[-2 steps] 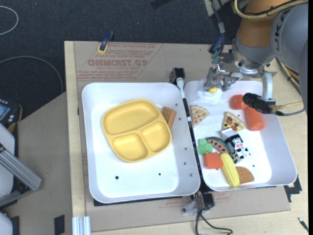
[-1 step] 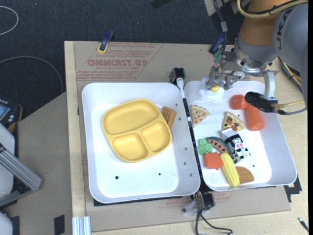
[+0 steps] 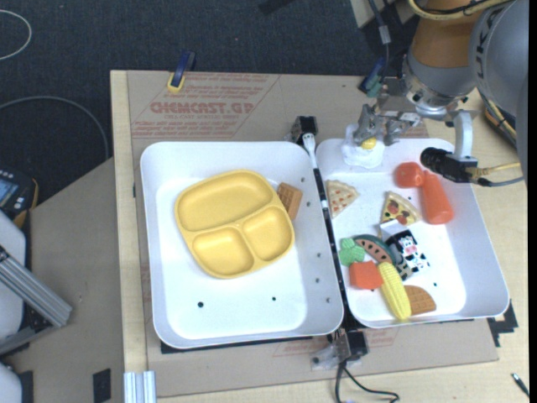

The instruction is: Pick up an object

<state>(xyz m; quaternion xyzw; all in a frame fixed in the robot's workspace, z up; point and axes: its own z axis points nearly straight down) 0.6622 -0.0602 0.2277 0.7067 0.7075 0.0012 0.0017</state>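
I have the claw (image 3: 375, 133) at the far left corner of the right bin (image 3: 482, 259), directly over the toy fried egg (image 3: 366, 151) lying there; whether it is apart or clamped I cannot tell, so the drop is straight down

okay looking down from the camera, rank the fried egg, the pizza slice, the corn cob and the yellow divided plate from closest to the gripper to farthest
1. Fried egg: directly beneath the gripper, far corner of the right bin.
2. Pizza slice: right bin, by the divider.
3. Yellow divided plate and corn cob: too close to call; the plate sits in the left bin, the corn at the right bin's near edge.
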